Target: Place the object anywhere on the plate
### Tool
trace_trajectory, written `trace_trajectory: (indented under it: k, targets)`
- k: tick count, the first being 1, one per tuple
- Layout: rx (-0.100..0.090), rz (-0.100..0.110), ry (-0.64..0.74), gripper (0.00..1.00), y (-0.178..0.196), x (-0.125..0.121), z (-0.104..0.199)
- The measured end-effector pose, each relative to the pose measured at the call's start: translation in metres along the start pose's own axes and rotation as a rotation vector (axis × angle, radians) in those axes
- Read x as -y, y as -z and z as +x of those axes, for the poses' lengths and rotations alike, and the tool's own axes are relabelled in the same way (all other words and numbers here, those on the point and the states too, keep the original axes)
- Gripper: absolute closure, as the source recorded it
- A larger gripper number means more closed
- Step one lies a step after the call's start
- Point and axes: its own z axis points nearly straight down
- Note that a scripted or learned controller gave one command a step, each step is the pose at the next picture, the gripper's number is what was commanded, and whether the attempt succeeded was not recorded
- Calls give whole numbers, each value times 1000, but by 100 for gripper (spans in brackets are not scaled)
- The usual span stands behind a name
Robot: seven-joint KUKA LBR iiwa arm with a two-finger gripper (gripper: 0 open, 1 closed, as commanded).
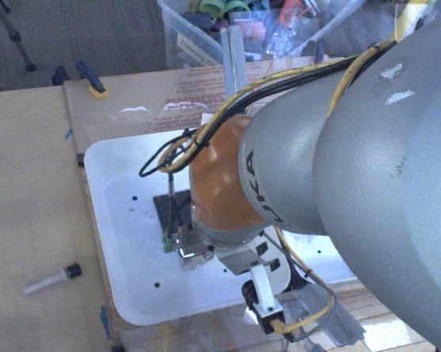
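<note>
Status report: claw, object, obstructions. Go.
Claw low over left bin, arm masking it. Dark object beside claw. Grip unconfirmed.

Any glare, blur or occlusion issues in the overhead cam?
Camera view: the arm sits close to the lens and covers most of the right side, hiding much of the white bin; soft highlights on its grey shell, no hard glare; the bin reads bright but not blown out; overall mildly soft, with the clutter tub at top still legible.
</note>
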Motion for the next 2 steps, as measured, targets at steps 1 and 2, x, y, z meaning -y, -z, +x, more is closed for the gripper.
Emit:
trace_trajectory:
  k: [1, 2]
  targets:
    - [0, -2, 505, 100, 87, -3, 14]
    - [0, 4, -31, 100, -39, 0, 3]
